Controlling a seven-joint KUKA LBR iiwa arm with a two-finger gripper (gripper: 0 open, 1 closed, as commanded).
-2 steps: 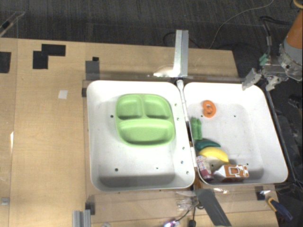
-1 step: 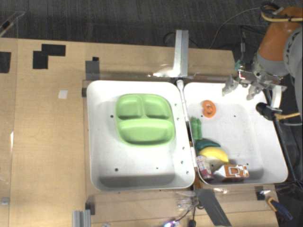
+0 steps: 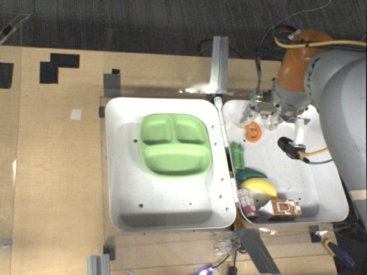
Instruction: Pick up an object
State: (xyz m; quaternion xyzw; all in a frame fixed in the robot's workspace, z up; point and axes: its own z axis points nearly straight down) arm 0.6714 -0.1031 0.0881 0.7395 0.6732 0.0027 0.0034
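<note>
1. Nearest, along the front edge of the right bin (image 3: 327,211), lies a small heap: a brown-and-white printed packet (image 3: 285,208) by the front wall, a small pinkish wrapped item (image 3: 245,200) in the front left corner, and a smooth curved yellow banana (image 3: 259,186) resting on top of them (plastic, by its sheen — a guess).
2. Just behind the banana sits a dark green rounded piece (image 3: 250,175), and a slim green object (image 3: 236,154) lies lengthwise against the bin's left wall. None of these is lifted; all rest on the bin floor.
3. In the left bin (image 3: 123,205) a pale green divided tray (image 3: 175,143) — matte, rounded corners, three compartments — sits a little behind the middle, well apart from the walls.
4. Toward the rear of the right bin, a small orange round object (image 3: 253,132) lies near the left wall, and a black stubby piece on a yellowish cable (image 3: 291,147) hangs from the arm over the bin's middle.
5. Farthest back, the gripper (image 3: 265,111) hovers low over the rear left part of the right bin, just behind the orange object, the likeliest target. Whether its claw is spread or closed I cannot tell, and nothing is visibly between it.
6. Judged so: the pick is not yet made — the descent, closing and lift are all left.
</note>
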